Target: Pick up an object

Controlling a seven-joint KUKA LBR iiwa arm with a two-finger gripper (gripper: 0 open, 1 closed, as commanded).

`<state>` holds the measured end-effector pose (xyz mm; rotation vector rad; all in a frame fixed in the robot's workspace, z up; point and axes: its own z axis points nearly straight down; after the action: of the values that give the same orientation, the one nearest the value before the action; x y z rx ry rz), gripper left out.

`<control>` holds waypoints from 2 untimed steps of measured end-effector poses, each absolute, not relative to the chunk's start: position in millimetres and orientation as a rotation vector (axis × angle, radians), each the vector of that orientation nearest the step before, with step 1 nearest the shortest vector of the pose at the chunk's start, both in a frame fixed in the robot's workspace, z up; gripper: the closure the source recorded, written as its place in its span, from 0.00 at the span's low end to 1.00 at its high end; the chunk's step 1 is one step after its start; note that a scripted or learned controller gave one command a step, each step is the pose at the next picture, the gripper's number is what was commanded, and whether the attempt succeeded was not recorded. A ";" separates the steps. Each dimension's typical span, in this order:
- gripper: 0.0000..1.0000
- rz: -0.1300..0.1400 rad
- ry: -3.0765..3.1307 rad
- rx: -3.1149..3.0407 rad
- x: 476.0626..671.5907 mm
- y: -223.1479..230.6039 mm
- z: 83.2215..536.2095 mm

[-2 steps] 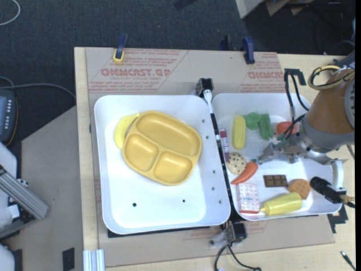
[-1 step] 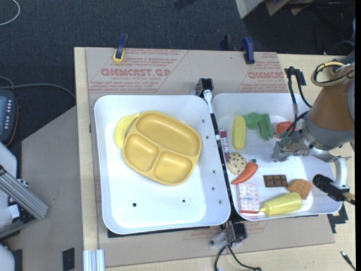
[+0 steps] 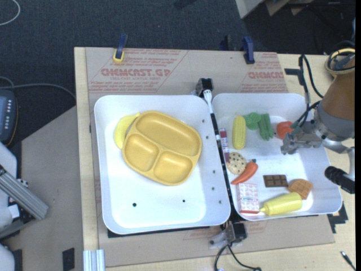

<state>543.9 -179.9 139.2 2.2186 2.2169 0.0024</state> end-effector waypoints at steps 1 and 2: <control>1.00 0.005 2.217 2.215 546.0 -181.2 203.8; 1.00 0.003 2.219 2.217 547.1 -181.5 226.7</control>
<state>547.1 -181.5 226.7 2.2167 2.2191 0.0032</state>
